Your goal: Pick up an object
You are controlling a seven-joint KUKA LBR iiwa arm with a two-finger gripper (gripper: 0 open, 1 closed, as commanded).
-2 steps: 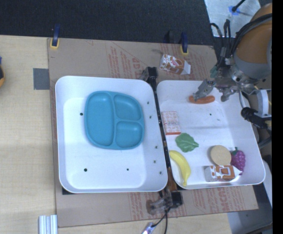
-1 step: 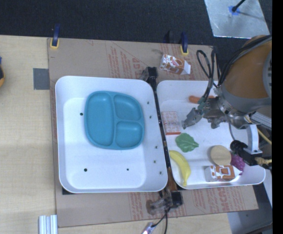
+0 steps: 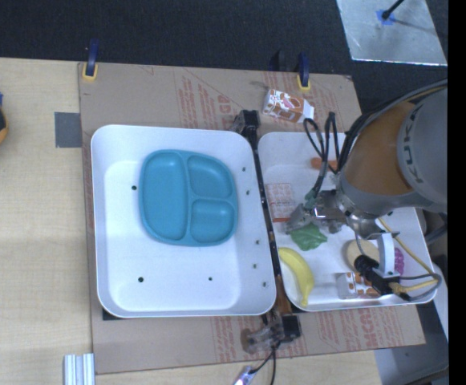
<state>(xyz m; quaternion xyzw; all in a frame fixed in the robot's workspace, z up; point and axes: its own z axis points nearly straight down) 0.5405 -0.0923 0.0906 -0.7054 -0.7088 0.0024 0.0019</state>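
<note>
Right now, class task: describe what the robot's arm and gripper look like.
The arm is bulky and rounded, grey with a broad orange band above the wrist. Black cables loop beside it, and the gripper is small, metallic and silvery.

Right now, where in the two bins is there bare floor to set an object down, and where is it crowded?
The left bin has bare floor all around the blue divided plate, widest below it toward the near rim. The right bin is crowded: the gripper sits over a green item, a banana lies near the front, and the arm covers the rest.
</note>
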